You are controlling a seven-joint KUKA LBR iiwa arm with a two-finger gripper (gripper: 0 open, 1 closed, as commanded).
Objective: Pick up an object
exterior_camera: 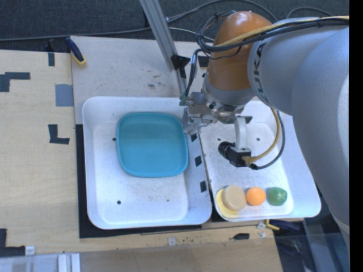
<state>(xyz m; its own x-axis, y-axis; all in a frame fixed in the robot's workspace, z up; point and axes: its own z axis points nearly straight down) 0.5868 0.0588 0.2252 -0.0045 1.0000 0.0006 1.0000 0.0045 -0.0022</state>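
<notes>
The grey arm is seen over the right bin. A blue plate lies in the left bin. The gripper is placed at the plate's right edge. A tan disc, an orange ball and a green ball lie well apart from it.

Smooth matt blue plate, speckled white plastic bins, wooden bench

The one bit of lettering I can find sits on my arm near the orange band (dark letters, cut off and too foreshortened to read).
</notes>
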